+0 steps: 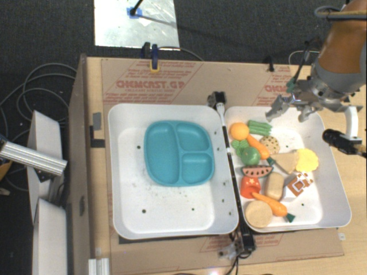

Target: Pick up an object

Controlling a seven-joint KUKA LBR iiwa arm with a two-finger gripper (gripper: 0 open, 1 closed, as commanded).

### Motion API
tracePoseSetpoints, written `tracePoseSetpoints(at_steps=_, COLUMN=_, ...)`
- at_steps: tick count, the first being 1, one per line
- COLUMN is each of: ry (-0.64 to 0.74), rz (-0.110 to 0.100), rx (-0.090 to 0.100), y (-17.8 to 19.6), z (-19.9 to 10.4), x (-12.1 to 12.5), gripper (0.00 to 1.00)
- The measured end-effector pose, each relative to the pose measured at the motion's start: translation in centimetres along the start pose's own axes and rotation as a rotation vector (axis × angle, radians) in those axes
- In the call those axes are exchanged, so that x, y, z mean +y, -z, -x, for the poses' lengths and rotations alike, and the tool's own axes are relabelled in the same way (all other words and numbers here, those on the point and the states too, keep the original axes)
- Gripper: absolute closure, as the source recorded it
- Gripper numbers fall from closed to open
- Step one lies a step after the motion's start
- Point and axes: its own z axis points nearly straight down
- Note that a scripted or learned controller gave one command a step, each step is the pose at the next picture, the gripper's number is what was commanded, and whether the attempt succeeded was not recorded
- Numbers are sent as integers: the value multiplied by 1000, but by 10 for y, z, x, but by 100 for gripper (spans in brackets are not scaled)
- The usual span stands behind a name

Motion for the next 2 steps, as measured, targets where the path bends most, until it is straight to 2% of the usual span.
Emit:
tracePoseSetpoints(at_steps=1, ry=-1, rz=5, rx=0, y=-157, z=-13, x=8, gripper=0)
tracePoseSetpoints(at_steps=2, ry=-3, rz=-4, rx=0, y=-172, z=0, x=-35, gripper=0)
